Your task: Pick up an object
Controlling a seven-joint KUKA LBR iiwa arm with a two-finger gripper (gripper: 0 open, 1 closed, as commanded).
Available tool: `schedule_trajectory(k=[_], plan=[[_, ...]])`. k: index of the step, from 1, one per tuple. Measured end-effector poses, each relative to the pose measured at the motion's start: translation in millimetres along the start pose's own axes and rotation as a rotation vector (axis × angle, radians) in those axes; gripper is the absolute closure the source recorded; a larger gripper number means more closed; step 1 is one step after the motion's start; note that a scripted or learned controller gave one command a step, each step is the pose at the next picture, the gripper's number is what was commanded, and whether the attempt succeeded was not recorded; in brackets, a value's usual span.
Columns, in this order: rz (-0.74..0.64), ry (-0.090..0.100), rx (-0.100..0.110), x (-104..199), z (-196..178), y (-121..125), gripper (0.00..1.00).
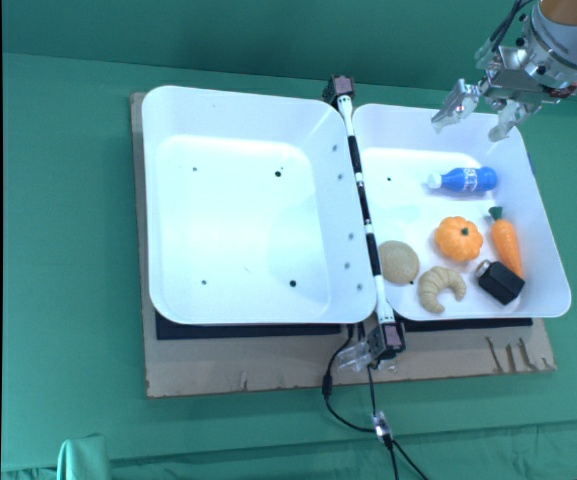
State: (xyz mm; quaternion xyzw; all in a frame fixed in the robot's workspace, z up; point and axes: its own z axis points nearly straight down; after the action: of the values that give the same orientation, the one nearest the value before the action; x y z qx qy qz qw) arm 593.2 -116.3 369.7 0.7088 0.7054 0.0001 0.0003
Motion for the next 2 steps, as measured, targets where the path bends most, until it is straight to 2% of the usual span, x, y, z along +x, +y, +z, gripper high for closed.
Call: schedule_trajectory(k=[1,2], plan=[[0.000,0.000,0.000,0,0,0,0.00],[0.000,-0.001,0.005,0,52,10,0.00]])
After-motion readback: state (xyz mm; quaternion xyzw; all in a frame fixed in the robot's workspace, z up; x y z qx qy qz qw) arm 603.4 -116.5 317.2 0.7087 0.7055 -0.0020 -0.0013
